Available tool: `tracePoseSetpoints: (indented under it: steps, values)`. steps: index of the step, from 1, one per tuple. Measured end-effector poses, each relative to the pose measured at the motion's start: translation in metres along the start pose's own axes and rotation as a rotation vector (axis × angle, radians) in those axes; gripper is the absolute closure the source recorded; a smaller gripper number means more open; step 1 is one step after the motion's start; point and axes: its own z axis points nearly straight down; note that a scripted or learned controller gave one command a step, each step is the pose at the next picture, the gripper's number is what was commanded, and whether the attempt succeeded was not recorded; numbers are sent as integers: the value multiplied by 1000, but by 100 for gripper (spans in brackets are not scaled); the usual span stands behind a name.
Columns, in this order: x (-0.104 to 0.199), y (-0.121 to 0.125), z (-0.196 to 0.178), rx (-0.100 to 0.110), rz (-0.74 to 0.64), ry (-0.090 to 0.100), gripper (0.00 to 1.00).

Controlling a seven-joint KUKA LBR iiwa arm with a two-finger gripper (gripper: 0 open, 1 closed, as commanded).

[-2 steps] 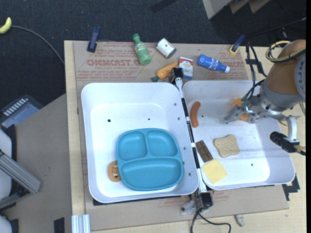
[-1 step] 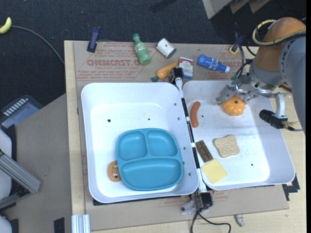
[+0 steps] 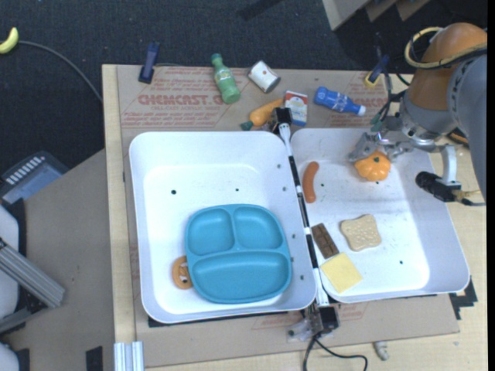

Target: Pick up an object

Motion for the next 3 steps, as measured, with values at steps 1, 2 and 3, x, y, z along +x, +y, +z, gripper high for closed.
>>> tracePoseSetpoints:
  steps: [1, 2, 3]
  values:
    - [32, -36, -8, 6, 2, 4, 100]
    - [28, -79, 2, 7, 3, 4, 100]
    - [88, -101, 9, 1, 1, 5, 100]
